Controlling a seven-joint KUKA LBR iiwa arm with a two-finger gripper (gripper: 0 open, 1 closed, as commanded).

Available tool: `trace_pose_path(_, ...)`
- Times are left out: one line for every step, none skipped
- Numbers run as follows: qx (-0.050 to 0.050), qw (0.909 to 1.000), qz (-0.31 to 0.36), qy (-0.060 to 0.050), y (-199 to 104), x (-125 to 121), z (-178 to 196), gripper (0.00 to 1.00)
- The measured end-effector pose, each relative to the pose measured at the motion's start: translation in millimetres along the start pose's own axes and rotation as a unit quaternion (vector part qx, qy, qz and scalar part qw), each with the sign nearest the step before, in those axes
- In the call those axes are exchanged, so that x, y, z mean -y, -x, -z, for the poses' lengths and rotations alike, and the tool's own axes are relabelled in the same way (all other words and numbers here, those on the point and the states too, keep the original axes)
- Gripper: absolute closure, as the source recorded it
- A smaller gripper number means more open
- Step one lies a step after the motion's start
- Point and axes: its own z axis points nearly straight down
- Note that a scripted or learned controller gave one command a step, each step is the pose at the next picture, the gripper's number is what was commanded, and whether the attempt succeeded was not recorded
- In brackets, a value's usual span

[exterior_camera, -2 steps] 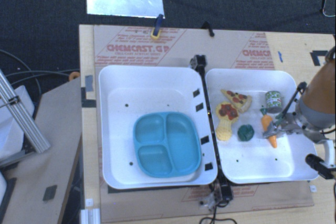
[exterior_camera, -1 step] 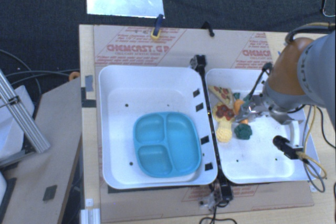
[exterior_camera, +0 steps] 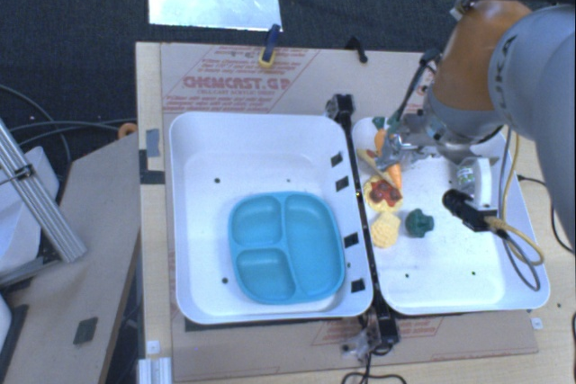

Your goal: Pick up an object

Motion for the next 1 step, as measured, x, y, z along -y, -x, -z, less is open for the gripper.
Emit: trace_pose_path(-0.001,1.0000,0.000,-0.002,-89.3,-8.4,69.4,1.00)
